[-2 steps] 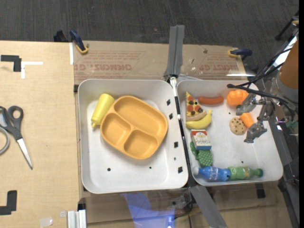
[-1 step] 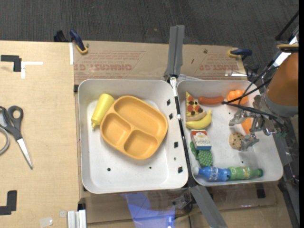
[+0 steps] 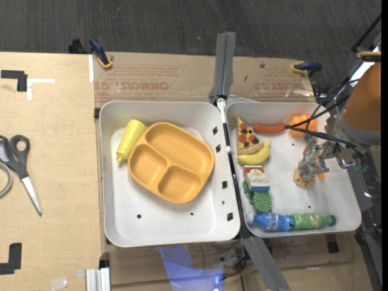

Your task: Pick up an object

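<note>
Cookie, the tan round thing mid-right of the frame, sits on the right bin floor, and the end effector hangs right on top of it, probably lining up a grab; can't tell how it's set. Bare floor all around there, while the banana, carton and bottles hug the left wall and lower edge.
</note>
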Tool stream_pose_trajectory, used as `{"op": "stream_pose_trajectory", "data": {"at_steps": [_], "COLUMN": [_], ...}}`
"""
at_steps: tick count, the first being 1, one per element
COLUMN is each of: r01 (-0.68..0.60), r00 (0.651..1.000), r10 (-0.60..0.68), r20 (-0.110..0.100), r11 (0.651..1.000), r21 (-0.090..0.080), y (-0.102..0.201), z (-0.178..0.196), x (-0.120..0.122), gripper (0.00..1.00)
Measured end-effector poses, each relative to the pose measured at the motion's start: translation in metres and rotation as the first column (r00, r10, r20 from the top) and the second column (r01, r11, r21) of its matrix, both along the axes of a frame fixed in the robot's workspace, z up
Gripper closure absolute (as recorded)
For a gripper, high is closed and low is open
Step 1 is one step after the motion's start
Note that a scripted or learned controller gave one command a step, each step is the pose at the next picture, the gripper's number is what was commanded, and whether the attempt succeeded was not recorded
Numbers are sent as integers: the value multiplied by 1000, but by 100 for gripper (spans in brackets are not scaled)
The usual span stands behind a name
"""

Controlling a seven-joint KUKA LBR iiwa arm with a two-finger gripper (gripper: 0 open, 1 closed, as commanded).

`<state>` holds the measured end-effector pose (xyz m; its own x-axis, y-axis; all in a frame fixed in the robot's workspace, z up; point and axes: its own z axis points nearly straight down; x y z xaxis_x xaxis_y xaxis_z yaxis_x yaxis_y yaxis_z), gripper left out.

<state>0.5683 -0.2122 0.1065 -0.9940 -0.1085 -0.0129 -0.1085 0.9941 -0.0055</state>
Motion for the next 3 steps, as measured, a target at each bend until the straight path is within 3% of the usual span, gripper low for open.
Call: {"op": "stream_pose_trajectory", "data": {"at_steps": [1,2,3], "r01": [-21,-452,-451], "r00": [1000,892,893], "r10": [21,452,451], "r20": [-7,-6,-9], "r11": [1000,892,893], "r21": [4,2,4], "y": [44,39,76], "z": [100,-11,-14], "x": [32,86,20], "gripper": [100,100,100]}}
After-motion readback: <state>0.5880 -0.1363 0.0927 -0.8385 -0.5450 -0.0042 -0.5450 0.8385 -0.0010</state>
